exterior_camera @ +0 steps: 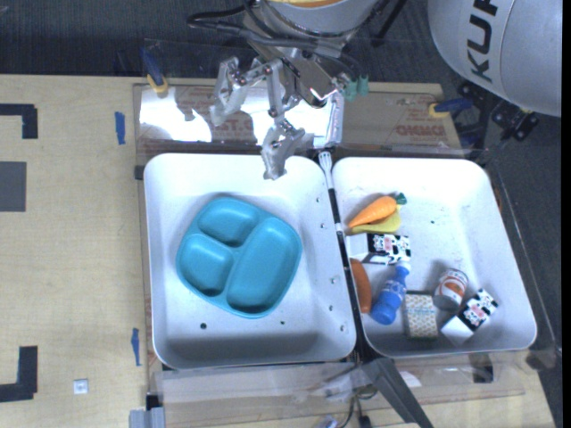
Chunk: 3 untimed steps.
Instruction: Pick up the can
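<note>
Overhead, the tool point(277, 154) hangs above the far rim of the left bin point(165, 328), well apart from the can point(452, 285), which lies in the right bin point(473, 185). Whether the tool stands open or closed cannot be told from this angle; its metal linkages crowd together, and nothing shows gripped in it.

Taking the can as the landmark: it is a small tin with a red-and-white label, lying near the right bin's near right corner. Just to its right and slightly nearer the camera sits a small black-and-white patterned carton point(475, 311), close to touching it. Just to its left and a little nearer stands a greyish patterned block point(420, 316), and beyond that a blue bottle point(390, 297) lies tilted. Further left of the can, against the wall between the two bins, lies an orange sausage-shaped item point(360, 284). Up and to the left of the can rests another black-and-white carton point(389, 247), and beyond it a toy carrot point(374, 210) with a green top.

Far to the left of the can, in the other bin, a blue divided plate point(238, 255) sits in the middle. Both bins rest side by side on the counter point(71, 239), which is pale wood with black and blue tape marks.
</note>
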Each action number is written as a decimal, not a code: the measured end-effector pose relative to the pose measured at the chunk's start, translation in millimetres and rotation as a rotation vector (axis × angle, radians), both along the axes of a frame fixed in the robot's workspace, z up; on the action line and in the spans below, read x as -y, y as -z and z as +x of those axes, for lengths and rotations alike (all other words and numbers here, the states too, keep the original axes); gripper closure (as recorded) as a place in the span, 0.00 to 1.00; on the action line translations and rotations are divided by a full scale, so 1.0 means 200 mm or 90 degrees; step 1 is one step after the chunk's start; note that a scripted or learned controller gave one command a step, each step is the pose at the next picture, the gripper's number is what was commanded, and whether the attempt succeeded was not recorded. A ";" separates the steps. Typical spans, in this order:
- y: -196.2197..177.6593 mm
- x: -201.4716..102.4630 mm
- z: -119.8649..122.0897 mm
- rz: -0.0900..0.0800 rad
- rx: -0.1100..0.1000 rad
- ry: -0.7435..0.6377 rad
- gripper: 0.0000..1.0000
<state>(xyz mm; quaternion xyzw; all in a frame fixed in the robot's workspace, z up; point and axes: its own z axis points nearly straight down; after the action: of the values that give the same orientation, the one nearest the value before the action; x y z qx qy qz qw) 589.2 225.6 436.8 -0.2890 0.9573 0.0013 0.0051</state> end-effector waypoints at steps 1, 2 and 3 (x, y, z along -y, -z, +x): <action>0.00 0.00 -0.48 -0.003 -0.003 -0.214 0.00; 0.00 0.00 -0.48 -0.003 -0.003 -0.214 0.00; 0.09 0.07 -0.51 -0.004 -0.002 -0.580 0.00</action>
<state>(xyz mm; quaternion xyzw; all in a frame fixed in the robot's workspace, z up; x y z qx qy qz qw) 486.4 211.8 419.8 -0.6809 0.7323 0.0007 0.0013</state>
